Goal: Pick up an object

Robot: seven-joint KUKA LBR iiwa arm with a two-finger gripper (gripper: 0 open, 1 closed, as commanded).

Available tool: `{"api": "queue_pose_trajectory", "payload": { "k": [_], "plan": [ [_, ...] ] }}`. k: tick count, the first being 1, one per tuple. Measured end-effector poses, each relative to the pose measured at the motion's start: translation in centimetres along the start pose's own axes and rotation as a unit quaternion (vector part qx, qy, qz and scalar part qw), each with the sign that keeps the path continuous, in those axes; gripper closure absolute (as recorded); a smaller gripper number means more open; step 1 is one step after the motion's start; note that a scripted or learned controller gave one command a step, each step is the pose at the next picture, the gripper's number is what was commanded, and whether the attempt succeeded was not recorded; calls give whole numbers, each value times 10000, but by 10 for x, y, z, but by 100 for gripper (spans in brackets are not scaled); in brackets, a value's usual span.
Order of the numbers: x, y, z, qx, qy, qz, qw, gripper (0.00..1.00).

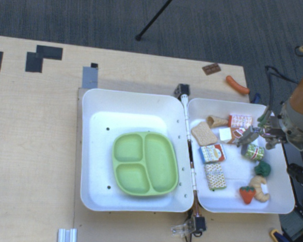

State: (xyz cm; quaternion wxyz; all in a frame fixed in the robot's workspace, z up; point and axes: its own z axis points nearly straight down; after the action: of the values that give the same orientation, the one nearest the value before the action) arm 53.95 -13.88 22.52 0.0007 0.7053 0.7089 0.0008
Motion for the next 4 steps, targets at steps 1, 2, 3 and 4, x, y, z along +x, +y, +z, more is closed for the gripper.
{"api": "queue_pose_trajectory", "payload": {
  "k": [1, 2, 3, 4],
  "plan": [
    [-9, -20, 136, -4, -3, 14, 10000, 0],
    [-9, -18, 125, -26, -2, 9, 10000, 100],
    [-9, -18, 125, -25, -1, 8, 10000, 0],
    [-8, -17, 115, -40, -1, 2, 10000, 100]
  ]
}}
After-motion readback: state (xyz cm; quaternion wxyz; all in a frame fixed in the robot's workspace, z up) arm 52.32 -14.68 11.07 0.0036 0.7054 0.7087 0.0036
